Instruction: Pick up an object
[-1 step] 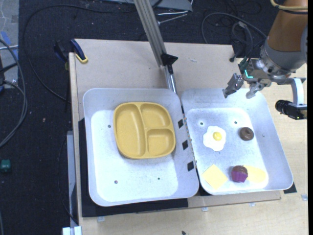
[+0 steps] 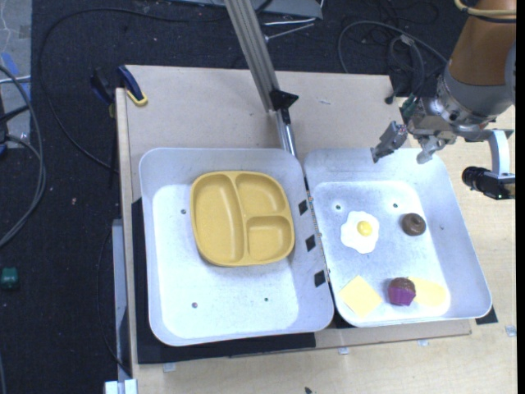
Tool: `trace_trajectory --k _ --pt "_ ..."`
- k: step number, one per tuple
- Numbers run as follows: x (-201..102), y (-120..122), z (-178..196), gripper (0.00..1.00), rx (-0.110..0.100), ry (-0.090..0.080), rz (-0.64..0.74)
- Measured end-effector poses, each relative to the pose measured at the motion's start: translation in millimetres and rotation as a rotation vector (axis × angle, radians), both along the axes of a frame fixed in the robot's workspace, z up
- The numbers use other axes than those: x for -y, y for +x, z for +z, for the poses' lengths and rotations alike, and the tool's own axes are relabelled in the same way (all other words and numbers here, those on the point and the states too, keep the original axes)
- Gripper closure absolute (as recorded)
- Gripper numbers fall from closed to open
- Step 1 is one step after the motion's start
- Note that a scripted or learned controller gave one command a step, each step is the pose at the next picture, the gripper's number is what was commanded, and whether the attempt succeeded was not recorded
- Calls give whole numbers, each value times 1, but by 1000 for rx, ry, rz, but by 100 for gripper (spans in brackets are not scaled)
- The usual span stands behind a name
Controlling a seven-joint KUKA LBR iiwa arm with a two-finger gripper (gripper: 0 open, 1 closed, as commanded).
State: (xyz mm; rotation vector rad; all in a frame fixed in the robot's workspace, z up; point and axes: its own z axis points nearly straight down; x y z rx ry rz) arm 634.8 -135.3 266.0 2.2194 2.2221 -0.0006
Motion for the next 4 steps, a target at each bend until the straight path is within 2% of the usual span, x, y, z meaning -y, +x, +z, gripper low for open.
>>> trace_trajectory --k 3,4 --pt "7 -11 -170 0 -4 1 -1" --pt "7 -9 -157 100 2 0 -2"
